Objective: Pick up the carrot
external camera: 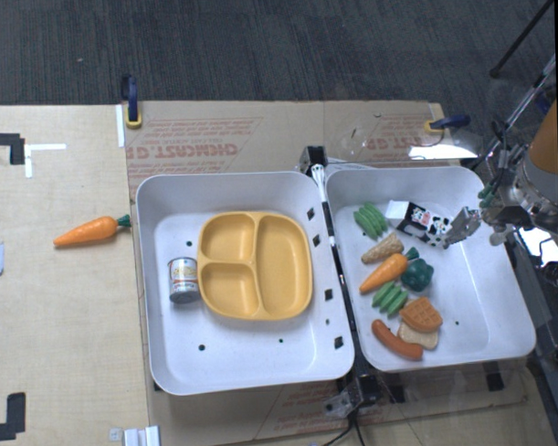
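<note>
An orange carrot (383, 271) lies slantwise in the right bin (484, 334), among other toy foods near the bin's left side. A second carrot (87, 231) with a green tip rests on the bench outside the bins, at the far left. My gripper (480, 231) hangs over the right bin's upper right area, well to the right of the bin's carrot. Its fingers (458, 228) stand apart and open, with nothing between them.
Around the bin's carrot lie a tan potato (382, 250), broccoli (417, 274), green pods (371, 220), a sausage (396, 340), a bread piece (420, 318) and a black-and-white carton (423, 222). The left bin (165, 359) holds a yellow divided plate (256, 264) and a small can (182, 279).
</note>
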`<action>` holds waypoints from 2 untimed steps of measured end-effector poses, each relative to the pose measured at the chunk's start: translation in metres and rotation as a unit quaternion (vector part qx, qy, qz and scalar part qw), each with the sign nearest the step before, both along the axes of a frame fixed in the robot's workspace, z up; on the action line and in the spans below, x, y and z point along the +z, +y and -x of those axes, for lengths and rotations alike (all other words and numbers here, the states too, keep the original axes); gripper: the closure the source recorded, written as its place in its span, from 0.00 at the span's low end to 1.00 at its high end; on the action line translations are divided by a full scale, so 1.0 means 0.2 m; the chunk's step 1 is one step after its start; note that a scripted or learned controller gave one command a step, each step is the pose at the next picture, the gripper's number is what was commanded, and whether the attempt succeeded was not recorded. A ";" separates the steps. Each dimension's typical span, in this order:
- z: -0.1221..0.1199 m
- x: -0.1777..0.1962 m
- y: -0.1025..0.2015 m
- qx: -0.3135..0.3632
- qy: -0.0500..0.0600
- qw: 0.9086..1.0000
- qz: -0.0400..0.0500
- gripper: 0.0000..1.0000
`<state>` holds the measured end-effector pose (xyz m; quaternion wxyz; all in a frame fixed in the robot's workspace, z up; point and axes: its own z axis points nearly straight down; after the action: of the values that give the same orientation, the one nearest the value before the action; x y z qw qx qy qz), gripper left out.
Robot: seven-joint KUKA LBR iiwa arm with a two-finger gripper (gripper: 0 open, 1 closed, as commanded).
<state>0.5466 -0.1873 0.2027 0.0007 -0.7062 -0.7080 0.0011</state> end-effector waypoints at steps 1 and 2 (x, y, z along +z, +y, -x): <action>0.06 -0.55 0.28 0.051 -0.002 0.999 0.000 0.00; -0.06 -0.56 0.43 -0.072 0.000 0.997 0.000 0.00</action>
<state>0.5595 -0.1006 0.0910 0.0004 -0.7552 -0.6555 0.0009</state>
